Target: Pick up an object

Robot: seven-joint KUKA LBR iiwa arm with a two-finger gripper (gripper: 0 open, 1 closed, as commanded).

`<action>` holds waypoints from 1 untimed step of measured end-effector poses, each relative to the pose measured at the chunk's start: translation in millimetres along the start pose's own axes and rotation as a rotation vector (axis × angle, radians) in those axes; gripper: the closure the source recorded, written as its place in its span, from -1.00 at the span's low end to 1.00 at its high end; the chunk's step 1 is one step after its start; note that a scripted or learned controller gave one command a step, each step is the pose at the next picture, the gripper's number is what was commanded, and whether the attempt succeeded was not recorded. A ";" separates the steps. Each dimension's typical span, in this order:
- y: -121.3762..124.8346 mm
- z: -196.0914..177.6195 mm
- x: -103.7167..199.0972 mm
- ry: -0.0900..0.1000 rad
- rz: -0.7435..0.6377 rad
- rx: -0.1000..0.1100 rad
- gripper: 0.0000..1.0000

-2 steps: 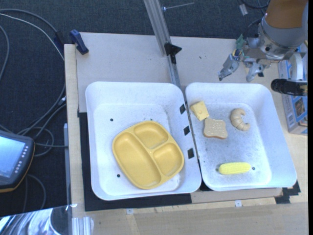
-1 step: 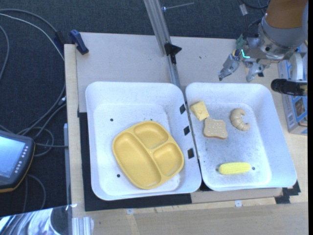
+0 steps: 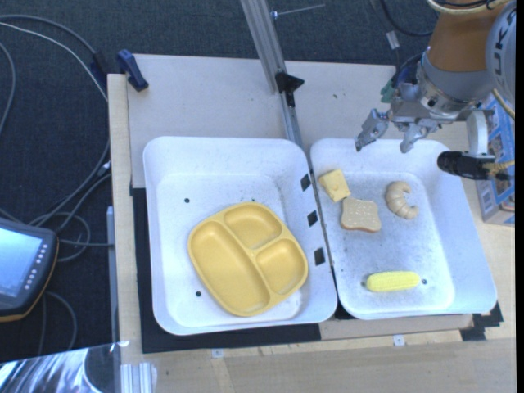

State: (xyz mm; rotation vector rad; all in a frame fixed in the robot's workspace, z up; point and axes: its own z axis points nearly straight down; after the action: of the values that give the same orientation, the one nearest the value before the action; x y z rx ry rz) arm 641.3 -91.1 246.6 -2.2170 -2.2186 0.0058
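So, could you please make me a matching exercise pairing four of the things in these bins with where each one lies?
Things:
1. tray
2. corn
3. croissant
4. cheese

Places:
A. near front edge of right bin
B. left bin
C. far left corner of right bin, beside the toast
D. right bin, just below the gripper

Pairs: 1-B, 2-A, 3-D, 4-C

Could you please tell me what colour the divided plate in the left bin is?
Yellow; the divided plate shows clearly in the camera view.
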 end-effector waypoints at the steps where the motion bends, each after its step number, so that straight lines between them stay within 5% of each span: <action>1: 6.0 54.0 -7.5 0.000 0.001 0.001 -1.00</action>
State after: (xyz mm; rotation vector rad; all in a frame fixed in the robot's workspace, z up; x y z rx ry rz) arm 647.0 -98.5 192.6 -2.2177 -2.2170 0.0075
